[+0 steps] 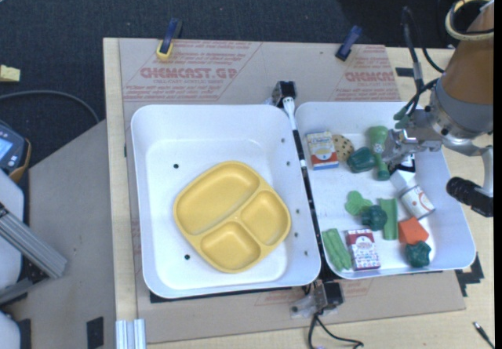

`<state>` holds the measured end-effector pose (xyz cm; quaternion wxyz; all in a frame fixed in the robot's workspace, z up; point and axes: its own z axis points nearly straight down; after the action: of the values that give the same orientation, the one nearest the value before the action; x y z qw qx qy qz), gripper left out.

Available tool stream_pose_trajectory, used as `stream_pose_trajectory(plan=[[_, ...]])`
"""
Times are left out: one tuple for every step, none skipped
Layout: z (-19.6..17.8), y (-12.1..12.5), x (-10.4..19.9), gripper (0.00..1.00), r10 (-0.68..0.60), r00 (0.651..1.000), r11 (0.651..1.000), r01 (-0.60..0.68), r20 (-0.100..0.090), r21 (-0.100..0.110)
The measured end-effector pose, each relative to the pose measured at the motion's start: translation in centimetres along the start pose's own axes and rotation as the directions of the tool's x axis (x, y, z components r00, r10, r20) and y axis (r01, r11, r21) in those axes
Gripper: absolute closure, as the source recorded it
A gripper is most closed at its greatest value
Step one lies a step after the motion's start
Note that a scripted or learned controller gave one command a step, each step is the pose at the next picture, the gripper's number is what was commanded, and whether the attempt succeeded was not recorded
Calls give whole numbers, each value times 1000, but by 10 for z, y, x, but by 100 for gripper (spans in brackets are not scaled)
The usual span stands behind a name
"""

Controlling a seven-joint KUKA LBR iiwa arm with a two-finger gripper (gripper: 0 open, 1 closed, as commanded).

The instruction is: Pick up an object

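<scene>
- Camera view: my end effector (396, 153) hangs over the right bin (463, 249), just beside the green toys (369, 153); I cannot tell its state.
- Toys crowd together here, so I judge a descent could nudge neighbours or catch two.
- My wrist hides what lies beneath.

Bright even overhead light, soft shadows, mild blur, slight glare

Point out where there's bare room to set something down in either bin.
Left bin: bare floor along the far wall, beyond the yellow divided tray. Right bin: crowded with small items; the gripper sits over them.
</scene>
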<state>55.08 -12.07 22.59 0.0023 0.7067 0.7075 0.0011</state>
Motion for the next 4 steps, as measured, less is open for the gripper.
stream_pose_trajectory(plan=[[-9, 36, 46, 100, -5, 1000, 1000, 5, -2, -1], [8, 71, 89, 100, -4, 1000, 1000, 4, -1, 0], [-5, 89, 88, 100, -2, 1000, 1000, 2, -1, -1], [-9, 79, 89, 100, 1, 1000, 1000, -1, -2, 6]])
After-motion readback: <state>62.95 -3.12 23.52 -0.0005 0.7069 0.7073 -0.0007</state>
